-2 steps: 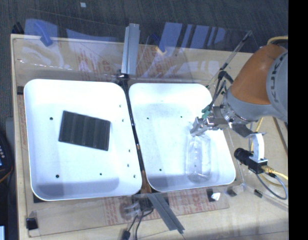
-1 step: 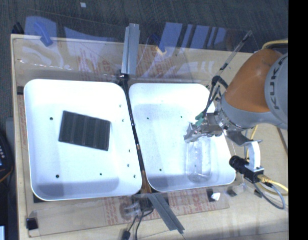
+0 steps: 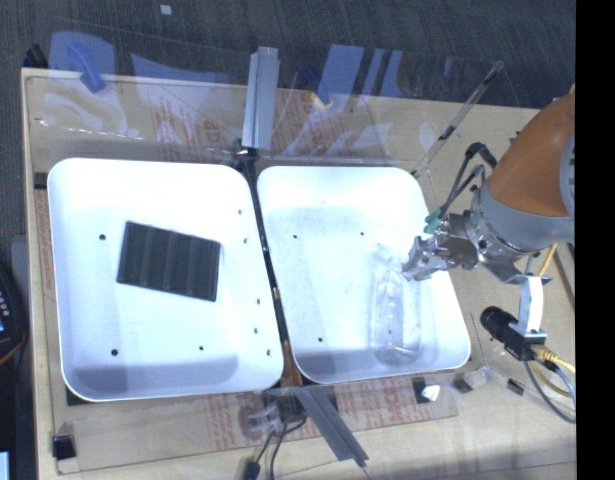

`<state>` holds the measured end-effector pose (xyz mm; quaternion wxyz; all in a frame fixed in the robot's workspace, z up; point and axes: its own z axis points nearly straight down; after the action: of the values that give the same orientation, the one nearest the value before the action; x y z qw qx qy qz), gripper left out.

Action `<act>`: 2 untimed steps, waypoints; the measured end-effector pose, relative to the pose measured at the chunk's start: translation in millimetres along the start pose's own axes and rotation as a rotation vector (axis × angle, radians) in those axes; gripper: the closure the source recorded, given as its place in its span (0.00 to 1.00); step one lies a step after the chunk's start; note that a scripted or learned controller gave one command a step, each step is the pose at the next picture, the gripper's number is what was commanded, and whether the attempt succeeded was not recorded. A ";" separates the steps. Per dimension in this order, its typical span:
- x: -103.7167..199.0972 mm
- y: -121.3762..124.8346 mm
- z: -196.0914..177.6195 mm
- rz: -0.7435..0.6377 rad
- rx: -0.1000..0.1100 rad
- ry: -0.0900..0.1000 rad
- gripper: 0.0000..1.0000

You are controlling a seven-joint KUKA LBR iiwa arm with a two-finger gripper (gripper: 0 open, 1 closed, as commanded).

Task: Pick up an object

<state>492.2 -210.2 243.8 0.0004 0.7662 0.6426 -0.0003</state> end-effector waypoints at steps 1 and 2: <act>0.2 0.0 0.1 0.000 0.000 0.000 0.00; 0.2 0.0 0.1 0.000 0.000 0.000 0.00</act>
<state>492.2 -210.0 243.7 0.0002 0.7662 0.6426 -0.0002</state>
